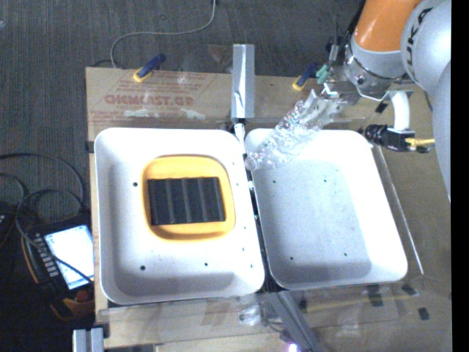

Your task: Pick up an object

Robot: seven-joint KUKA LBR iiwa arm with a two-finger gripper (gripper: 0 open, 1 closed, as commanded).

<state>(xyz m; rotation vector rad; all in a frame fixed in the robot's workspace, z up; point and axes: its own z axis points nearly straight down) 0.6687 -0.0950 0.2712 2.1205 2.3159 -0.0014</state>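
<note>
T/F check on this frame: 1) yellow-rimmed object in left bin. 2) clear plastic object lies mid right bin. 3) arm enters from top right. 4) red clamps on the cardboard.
1) True: the yellow-rimmed object with dark slats lies in the left bin.
2) False: the clear plastic object hangs over the right bin's top-left corner, at the end effector.
3) True.
4) False: the clamps are blue with yellow tips.

A tray [189, 200] lies in the left bin [117, 270], mid-frame. The right bin [337, 262] sits just beside it. My gripper [322, 105] hangs at upper right, above that bin's far edge.
</note>
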